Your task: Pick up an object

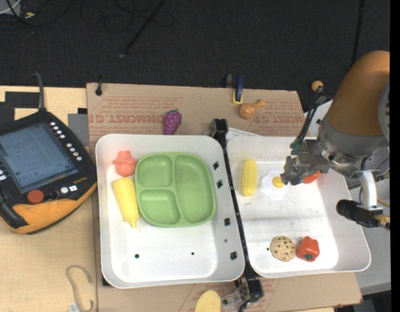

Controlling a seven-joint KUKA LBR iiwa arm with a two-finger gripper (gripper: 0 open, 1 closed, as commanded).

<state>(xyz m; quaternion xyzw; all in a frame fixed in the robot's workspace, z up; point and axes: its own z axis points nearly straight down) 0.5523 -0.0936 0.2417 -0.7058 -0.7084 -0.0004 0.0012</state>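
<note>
Although nothing has been lifted clear yet, the scene reads as the approach-and-grasp step of the pick. Far left sits a teach pendant (37, 168) on the bench. Next comes the left bin (121, 265), holding a pink toy (123, 163), a yellow bottle-shaped toy (126, 200) and a green divided plate (175, 189); the bottle lies just beside the plate's left edge. Beyond the bins, a purple toy (172, 121) and a small orange gourd-like piece (250, 108) lie on the cardboard.

In the right bin (349, 259), a corn cob (249, 177) lies near the left wall, and a cookie (282, 247) and a red pepper (307, 248) sit side by side toward the front. The gripper (296, 174) is low over the upper middle of this bin, at a white-and-yellow piece, possibly a fried egg (275, 182), with something orange-red (310, 177) at its right. Whether the jaws are open or closed, or have anything between them, I cannot tell; the wrist hides them.

The egg seems the likeliest target. The next move calls for a firm closure on it, then a straight lift clear of the corn.
</note>
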